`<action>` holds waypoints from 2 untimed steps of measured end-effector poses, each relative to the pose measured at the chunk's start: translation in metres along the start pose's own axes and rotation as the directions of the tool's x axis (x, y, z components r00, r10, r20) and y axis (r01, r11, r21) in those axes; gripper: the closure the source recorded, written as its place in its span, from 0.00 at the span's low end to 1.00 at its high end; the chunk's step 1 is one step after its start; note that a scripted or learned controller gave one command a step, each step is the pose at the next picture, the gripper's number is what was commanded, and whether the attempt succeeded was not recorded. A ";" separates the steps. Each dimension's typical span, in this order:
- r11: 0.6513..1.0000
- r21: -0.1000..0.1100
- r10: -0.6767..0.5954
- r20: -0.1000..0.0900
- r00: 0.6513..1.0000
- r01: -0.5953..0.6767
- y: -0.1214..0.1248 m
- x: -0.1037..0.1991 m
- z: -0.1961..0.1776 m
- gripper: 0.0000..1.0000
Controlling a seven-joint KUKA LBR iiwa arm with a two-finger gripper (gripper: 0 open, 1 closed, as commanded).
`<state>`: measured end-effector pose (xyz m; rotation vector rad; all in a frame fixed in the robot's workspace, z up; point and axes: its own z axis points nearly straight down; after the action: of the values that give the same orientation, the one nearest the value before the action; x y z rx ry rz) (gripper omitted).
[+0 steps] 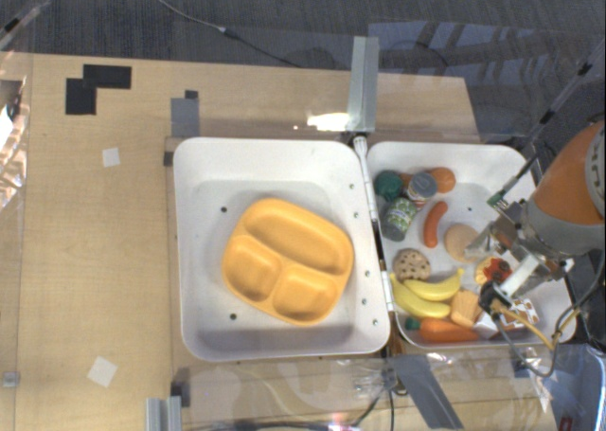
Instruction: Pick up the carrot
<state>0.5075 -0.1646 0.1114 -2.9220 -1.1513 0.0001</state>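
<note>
The carrot (447, 331) is an orange toy lying flat along the near edge of the right bin (492, 159), just below the banana (428, 293) and a tan cube (464, 308). My gripper (499, 266) hangs over the right side of that bin, up and to the right of the carrot and apart from it. It sits close to a small red item (491, 274) and a beige round piece (461, 241). The wrist hardware covers the bin's near right corner.
The right bin also holds a cookie (411, 263), a sausage (434, 224), a green-labelled can (400, 216), a dark green item (386, 183) and an orange ball (441, 178). The left bin (204, 230) holds a yellow divided plate (287, 260).
</note>
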 end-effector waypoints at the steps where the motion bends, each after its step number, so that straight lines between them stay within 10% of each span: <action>1: 0.997 -0.015 0.071 -0.013 0.997 -0.072 -0.054 0.031 0.022 0.00; 2: 0.975 -0.005 0.221 -0.005 0.975 -0.221 0.020 0.031 -0.013 0.00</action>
<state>0.5439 -0.1578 0.1244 -3.0353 -0.8199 -0.0087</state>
